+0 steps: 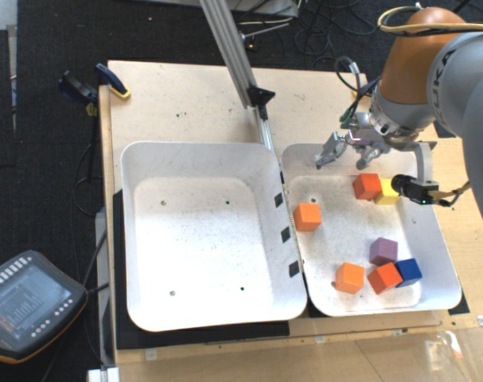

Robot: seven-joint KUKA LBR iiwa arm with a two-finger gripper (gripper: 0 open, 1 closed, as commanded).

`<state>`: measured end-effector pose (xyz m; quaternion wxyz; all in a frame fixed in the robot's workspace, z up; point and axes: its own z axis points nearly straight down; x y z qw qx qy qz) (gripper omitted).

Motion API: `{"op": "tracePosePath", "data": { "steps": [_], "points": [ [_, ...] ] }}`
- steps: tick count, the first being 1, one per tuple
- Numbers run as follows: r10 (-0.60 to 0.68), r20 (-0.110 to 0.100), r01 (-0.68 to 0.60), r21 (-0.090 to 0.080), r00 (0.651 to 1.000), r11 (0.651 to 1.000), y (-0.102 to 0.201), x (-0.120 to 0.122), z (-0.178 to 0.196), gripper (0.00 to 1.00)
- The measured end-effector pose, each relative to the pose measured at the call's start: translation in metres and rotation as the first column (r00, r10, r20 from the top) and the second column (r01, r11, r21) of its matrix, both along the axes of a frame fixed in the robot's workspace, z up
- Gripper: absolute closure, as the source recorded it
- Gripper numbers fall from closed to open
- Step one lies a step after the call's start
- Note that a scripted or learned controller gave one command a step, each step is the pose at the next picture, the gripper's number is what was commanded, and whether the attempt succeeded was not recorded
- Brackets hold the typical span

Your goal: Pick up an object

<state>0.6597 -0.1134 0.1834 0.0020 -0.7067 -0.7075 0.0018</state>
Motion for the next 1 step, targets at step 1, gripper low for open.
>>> {"op": "tracePosePath", "data": {
  "steps": [1],
  "points": [
    [0.0,0.0,0.0,0.0,1.0,1.0,0.0083,-0.0066,-0.0505,0.0]
  ]
}}
